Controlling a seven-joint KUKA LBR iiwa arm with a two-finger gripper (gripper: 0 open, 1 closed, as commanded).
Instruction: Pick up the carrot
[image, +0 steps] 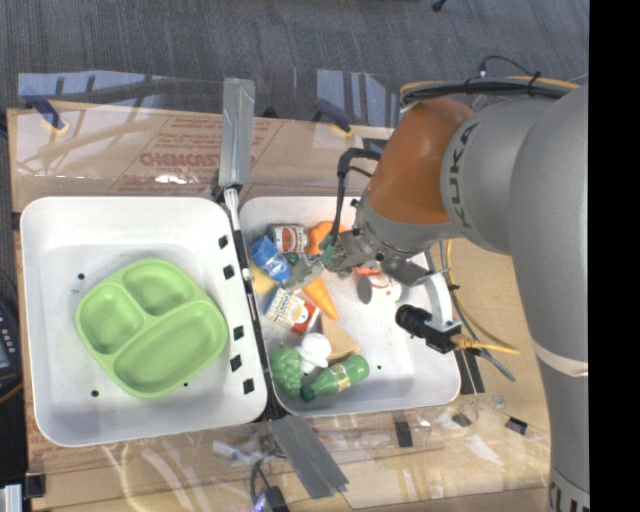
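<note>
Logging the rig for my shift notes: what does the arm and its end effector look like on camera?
The thick grey arm has rounded, glossy links, a broad orange band above the wrist, and dark KUKA lettering. Black cables loop over its top. The end effector is a dark metal assembly low over the right white bin; its details are too cluttered to describe.

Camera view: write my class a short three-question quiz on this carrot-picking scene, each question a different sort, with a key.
1. True or false: the carrot lies in the right bin.
2. What lies in the left bin? A) a can B) a green plate C) a bottle
3. Fill in: the gripper hangs over the ____ bin.

Key: 1 true; 2 B; 3 right.
</note>
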